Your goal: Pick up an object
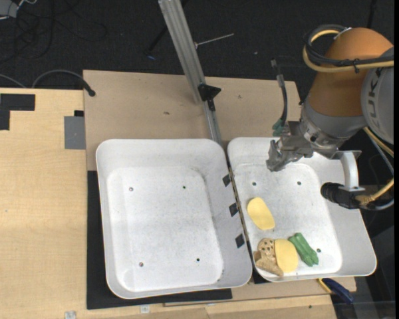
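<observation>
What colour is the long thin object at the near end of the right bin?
Green. The long thin object lies beside a yellow piece in the right bin, clearest in the camera view.

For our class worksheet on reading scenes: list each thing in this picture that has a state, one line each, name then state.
claw: above the right bin's far end, nothing seen in it
yellow oval piece: lying loose in right bin
green piece: lying against the yellow block
yellow block: lying beside the tan spotted piece
left bin: flat on bench
</observation>
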Robot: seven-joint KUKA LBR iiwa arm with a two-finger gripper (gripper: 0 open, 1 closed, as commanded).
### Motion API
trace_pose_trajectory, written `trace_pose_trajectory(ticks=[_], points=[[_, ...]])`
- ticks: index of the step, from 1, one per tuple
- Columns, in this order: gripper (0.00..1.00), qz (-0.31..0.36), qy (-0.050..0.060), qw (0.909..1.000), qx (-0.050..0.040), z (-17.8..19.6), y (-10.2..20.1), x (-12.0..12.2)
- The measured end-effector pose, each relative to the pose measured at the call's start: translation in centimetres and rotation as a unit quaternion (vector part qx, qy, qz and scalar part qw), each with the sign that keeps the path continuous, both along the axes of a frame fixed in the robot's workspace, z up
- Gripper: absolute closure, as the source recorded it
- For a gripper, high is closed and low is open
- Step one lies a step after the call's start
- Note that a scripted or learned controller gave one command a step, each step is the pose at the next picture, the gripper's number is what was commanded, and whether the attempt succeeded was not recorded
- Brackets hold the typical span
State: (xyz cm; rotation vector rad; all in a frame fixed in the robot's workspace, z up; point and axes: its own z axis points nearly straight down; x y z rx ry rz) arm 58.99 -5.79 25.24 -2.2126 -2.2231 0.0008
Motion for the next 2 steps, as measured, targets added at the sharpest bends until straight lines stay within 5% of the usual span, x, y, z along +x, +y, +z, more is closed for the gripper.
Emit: trace_pose_trajectory(ticks=[2], points=[[1.0, 0.0, -0.001, 1.0, -0.0007, -2.1, 10.6, 3.0]])
